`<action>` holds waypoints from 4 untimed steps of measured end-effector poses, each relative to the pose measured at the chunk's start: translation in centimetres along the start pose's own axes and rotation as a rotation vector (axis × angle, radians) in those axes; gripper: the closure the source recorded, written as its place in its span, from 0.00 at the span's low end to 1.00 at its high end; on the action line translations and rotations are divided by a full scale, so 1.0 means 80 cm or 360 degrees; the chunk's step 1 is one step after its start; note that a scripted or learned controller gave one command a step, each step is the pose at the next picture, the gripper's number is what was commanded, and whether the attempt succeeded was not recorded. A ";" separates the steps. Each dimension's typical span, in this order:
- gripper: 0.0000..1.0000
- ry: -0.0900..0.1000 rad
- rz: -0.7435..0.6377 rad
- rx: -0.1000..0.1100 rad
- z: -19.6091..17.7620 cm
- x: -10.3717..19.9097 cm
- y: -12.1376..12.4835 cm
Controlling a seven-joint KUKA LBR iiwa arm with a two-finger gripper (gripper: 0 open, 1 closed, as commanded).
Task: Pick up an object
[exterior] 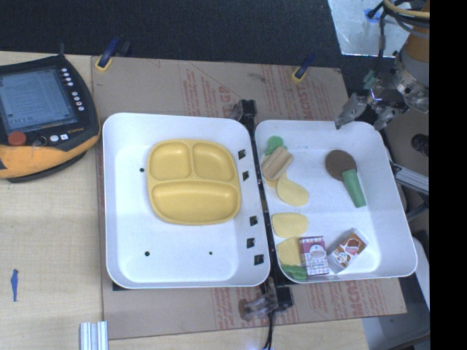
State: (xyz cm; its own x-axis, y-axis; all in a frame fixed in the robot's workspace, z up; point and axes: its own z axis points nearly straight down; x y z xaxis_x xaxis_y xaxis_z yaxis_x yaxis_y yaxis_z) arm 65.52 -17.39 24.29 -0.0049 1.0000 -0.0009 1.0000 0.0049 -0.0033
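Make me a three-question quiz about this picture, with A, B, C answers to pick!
1. Where is the yellow tray?
A. left bin
B. right bin
C. on the cardboard
2. How many compartments does the yellow tray have?
A. one
B. three
C. six
3. What is the pincer holding?
A. a carton
B. the brown spoon
C. nothing

Answers: 1 A, it lies flat in the left bin. 2 B, two small sections sit above one wide one. 3 C, the pincer hangs over the right bin's far corner with nothing between its fingers.
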 end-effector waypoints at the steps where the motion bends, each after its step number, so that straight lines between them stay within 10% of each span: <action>1: 0.00 0.0000 0.0005 0.0011 0.096 -0.050 -0.008; 2: 0.00 0.0003 0.0000 0.0013 0.195 -0.046 -0.025; 3: 1.00 0.0007 -0.0007 -0.0012 0.169 -0.044 -0.017; 4: 0.00 0.0007 -0.0007 -0.0009 0.170 -0.043 -0.017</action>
State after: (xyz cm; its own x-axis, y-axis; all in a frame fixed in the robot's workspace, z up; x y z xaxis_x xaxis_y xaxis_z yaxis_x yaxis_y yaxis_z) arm 64.12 -20.89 10.71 -0.0095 0.9999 0.0036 1.0000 0.0095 0.0025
